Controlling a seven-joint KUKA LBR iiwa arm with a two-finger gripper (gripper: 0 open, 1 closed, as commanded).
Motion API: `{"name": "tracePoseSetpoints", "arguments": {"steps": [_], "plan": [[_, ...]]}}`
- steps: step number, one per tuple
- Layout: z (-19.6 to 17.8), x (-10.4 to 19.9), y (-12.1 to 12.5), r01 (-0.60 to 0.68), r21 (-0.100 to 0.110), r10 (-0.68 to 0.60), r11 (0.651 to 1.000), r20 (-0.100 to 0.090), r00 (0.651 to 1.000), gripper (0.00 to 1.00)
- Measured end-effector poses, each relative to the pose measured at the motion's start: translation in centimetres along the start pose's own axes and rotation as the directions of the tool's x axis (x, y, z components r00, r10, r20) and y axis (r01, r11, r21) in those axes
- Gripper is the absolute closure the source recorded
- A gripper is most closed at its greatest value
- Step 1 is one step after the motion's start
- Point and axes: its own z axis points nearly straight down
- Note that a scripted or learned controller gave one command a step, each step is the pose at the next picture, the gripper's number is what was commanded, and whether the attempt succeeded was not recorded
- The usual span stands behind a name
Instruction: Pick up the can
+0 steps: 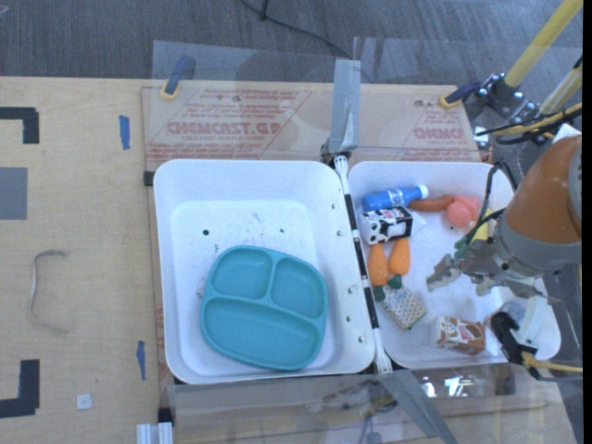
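Observation:
A small can with a pale speckled label lies on its side in the right bin, near the bin's left wall and just below two orange carrots. My gripper hovers over the middle of the right bin, up and to the right of the can and apart from it. It looks open, with nothing between its fingers. The grey and orange arm reaches in from the right.
The right bin also holds a blue bottle, a black-and-white carton, a sausage, a pink toy and a brown packet. The left bin holds a teal divided plate.

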Motion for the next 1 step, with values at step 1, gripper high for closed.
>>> {"name": "tracePoseSetpoints", "arguments": {"steps": [1], "plan": [[2.08,2.23,6.81,-0.044,-0.006,0.044,0.999,0.001,0.999,0.00]]}}
